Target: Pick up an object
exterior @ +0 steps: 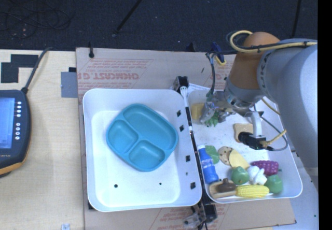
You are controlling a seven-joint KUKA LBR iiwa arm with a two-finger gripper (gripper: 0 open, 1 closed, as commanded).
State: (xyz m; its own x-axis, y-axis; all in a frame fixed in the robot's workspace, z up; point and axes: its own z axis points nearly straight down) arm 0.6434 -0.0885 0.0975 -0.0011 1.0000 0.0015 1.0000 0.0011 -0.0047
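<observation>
My gripper point(213, 112) is down in the far left part of the right bin point(290, 172). A small green thing point(209, 119) lies right under it, and a yellow piece point(196, 112) sits just to its left against the bin wall. Whether the green thing is held is hidden by the gripper body. A tan toast slice point(241, 130) lies to the gripper's right. Nearer the front lie a blue bottle point(208, 166), a round cookie point(224, 155), a yellow lemon point(238, 159), purple grapes point(265, 166) and a corn cob point(252, 191).
The left bin point(98, 182) holds a blue divided plate point(141, 137). Several more toy foods crowd the front of the right bin. A handheld controller point(10, 130) lies at the far left of the bench. The arm covers the right bin's far right corner.
</observation>
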